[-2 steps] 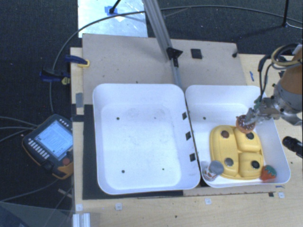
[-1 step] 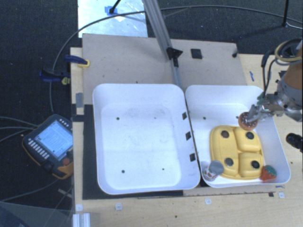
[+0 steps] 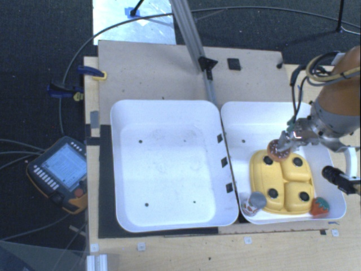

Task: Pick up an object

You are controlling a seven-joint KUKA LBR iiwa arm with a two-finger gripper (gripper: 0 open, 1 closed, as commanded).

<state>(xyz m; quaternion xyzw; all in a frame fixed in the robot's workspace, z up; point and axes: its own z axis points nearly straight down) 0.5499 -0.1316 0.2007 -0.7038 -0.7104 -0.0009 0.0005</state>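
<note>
In the right bin (image 3: 242,123), a large yellow block-shaped toy (image 3: 282,182) with black dots lies against the front wall. My gripper (image 3: 284,144) hangs over the toy's back edge, reaching in from the right. A small brown ring-shaped thing (image 3: 276,148) sits right at the gripper's tip, on or just above the yellow toy. I cannot make out whether it is held. A small grey and white cup-like object (image 3: 254,202) lies at the bin's front left corner. A red strawberry toy (image 3: 320,206) rests at the front right corner.
The left bin (image 3: 121,151) stands beside the right one, with black clips (image 3: 224,161) along the shared wall. A slanted metal pole (image 3: 192,33) crosses the back of the bench. A teach pendant (image 3: 59,171) lies off the bench at the left.
</note>
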